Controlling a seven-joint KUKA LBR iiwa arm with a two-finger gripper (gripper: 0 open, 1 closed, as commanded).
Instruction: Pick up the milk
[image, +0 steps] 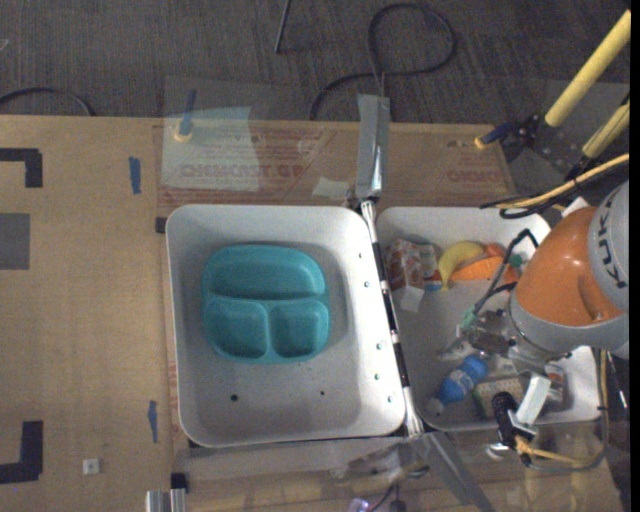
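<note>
Tan bench (80, 330) — two white bins (190, 400), grey carpet (150, 50) behind

We see dim, even light, soft grain and slight blur throughout; glare whitens the left bin (270, 400), left of the fingers.

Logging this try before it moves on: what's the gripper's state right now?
Gripper: cannot be told; it sits low over the right bin.
</note>
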